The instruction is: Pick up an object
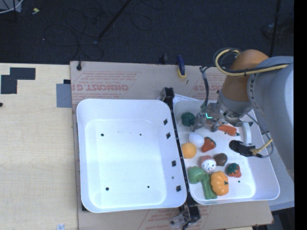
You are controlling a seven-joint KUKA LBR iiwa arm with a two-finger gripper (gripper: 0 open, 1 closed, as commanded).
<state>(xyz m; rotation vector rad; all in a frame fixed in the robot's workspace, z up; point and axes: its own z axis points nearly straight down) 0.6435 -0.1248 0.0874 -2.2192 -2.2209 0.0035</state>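
On pale bench [33, 143], two white bins [124, 157].

Dark carpeted floor [144, 23] across the top, strewn with thin black cables [86, 18]. Below it, a pale wood bench [33, 166] filling the left side, marked near its upper left corner with dark rectangular patches [19, 78] and a grey square [63, 95]. Laid over the bench's right part, a brown cardboard sheet [120, 83] printed with reversed red lettering, reaching the bench's far edge. At that far edge, a blue clamp [181, 66]. Even, flat lighting, with soft shadows only.
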